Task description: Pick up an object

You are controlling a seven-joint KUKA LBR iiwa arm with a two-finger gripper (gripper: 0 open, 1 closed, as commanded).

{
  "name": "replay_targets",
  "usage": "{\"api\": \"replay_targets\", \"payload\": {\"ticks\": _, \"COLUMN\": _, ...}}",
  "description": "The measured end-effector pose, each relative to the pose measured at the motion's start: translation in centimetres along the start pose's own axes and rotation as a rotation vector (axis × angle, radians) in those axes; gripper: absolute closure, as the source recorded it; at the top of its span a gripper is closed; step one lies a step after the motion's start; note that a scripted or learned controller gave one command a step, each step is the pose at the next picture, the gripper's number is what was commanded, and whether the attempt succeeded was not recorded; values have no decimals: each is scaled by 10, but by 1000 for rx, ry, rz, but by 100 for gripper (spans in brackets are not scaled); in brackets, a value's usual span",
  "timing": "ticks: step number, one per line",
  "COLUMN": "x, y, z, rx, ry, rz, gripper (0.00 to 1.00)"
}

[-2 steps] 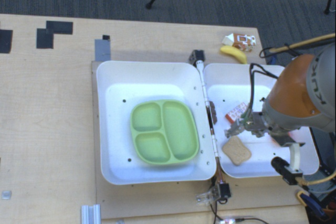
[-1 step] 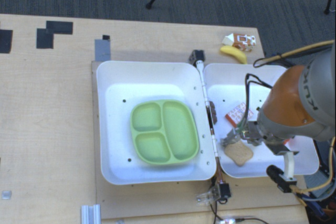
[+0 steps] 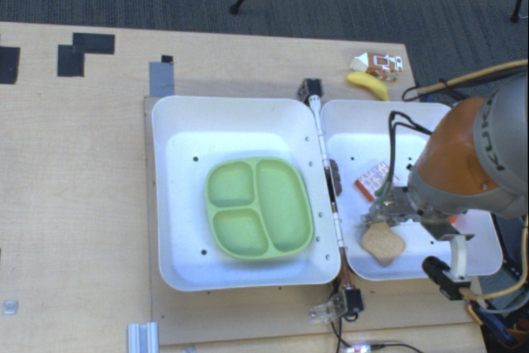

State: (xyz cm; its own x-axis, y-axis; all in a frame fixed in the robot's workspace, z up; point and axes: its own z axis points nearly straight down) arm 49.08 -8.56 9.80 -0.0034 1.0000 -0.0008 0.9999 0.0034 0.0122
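I am at the approach step: my tool sits low in the right bin, at the lower right of the frame, just above a tan, toast-like slice. Whether it is released or clenched I cannot tell from here. The slice is flat, rounded and light brown, lying near the bin's lower left corner. Next, I judge, comes a short descent centred on it.

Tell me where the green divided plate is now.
The green divided plate lies in the left bin, near its centre, toward the divider between the two bins.
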Motion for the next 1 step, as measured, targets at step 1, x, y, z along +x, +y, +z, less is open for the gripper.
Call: {"api": "replay_targets", "payload": {"ticks": 1, "x": 77, "y": -2, "z": -87, "rx": 9, "ry": 2, "rz": -2, "gripper": 100}}
